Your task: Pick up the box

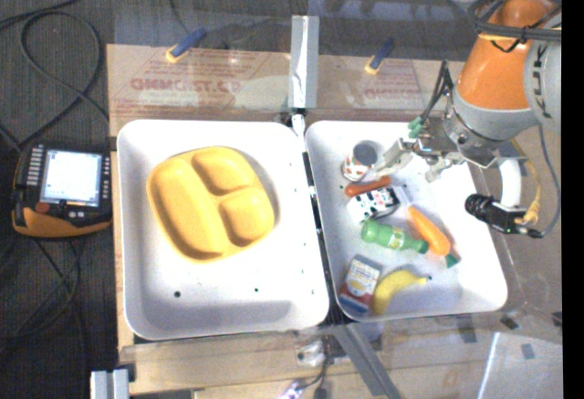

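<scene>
While two-finger gripper (pixel 415 157) hangs over right white bin (pixel 488 283), fingers spread apart, nothing between them. Small yellow-and-blue cardboard box (pixel 361 278) lies at that bin's near-left corner, touching yellow banana (pixel 394 288). Green plastic bottle (pixel 391 236), orange carrot (pixel 429 231) nearer bin centre. Yellow sectioned tray (pixel 213 201) in neighbouring bin, left of it.

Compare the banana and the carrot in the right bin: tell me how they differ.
The banana is yellow and curved; the carrot is orange, straight and tapered, with a green end. The banana lies at the bin's near edge, touching the small box; the carrot lies farther back, next to the green bottle. Both lie flat in the right bin, and the hand hovers over the bin's far part, touching neither.
</scene>
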Robot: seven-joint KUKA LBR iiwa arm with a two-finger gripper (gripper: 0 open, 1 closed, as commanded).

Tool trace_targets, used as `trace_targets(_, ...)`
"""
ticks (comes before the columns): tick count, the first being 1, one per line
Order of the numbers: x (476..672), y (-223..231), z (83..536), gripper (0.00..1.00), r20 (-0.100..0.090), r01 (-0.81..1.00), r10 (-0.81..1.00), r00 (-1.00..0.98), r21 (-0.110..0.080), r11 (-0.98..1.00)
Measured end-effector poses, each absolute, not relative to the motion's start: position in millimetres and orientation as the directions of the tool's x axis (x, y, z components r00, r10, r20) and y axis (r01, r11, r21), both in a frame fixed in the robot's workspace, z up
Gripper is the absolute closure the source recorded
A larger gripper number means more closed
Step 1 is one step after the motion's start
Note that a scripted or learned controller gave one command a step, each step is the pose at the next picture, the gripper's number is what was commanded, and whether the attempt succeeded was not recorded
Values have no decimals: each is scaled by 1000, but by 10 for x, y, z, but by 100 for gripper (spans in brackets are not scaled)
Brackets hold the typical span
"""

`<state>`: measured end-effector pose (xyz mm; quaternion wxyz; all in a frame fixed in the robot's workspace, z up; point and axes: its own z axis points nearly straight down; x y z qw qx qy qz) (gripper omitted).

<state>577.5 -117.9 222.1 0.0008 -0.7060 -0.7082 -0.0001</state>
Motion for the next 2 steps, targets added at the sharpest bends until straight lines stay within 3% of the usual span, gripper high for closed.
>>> trace_targets(1, 5561, -994, 1091, 0, -1, 999, 999, -53, 2, 53)
trace_targets(2, 6363, -1193, 1320, 0, -3, 996, 996, 87, 1, -87)
